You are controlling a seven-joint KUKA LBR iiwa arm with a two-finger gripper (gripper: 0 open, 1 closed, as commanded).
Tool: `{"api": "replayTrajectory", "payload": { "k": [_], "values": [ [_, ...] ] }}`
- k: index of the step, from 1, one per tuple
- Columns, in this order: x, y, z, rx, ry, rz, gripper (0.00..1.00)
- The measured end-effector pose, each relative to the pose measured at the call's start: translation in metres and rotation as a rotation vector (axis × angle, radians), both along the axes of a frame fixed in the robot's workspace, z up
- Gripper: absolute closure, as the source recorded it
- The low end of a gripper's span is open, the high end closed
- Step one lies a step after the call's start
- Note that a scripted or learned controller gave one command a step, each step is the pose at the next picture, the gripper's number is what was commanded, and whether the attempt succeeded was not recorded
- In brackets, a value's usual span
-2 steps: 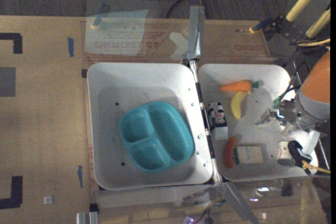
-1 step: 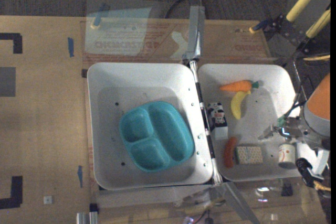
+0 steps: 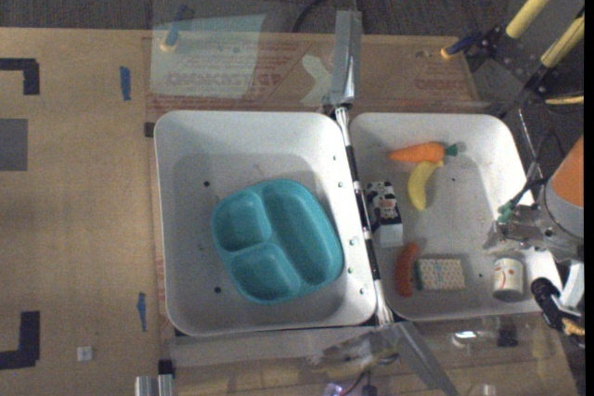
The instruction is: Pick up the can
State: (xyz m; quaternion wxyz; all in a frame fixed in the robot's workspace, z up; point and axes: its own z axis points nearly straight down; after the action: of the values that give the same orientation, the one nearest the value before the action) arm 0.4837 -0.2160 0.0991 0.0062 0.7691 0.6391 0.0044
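Camera view, from left to right: the surface point(image 3: 74, 199) is brown board with black corner marks and bits of blue tape. The left bin point(image 3: 186, 139) holds a teal divided plate point(image 3: 277, 240), lying flat toward its lower right. Across the divider, the right bin point(image 3: 483, 139) has a small black-and-white cow figure point(image 3: 381, 200) against its left wall. An orange carrot point(image 3: 422, 153) lies near the bin's top, with a yellow banana point(image 3: 420, 185) just below it. Lower down, a red sausage-shaped piece point(image 3: 405, 268) lies just beside a speckled sponge-like block point(image 3: 439, 274). The can point(image 3: 508, 278), white with a reddish mark, stands in the bin's lower right corner. My gripper point(image 3: 520, 232) hangs just above the can at the frame's right edge; I cannot tell how it is set.
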Motion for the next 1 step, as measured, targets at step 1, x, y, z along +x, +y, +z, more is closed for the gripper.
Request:
{"api": "replayTrajectory", "payload": {
  "k": [1],
  "values": [
    [0.0012,0.0047,-0.0002,0.007,0.003,0.007,0.0]
  ]
}}
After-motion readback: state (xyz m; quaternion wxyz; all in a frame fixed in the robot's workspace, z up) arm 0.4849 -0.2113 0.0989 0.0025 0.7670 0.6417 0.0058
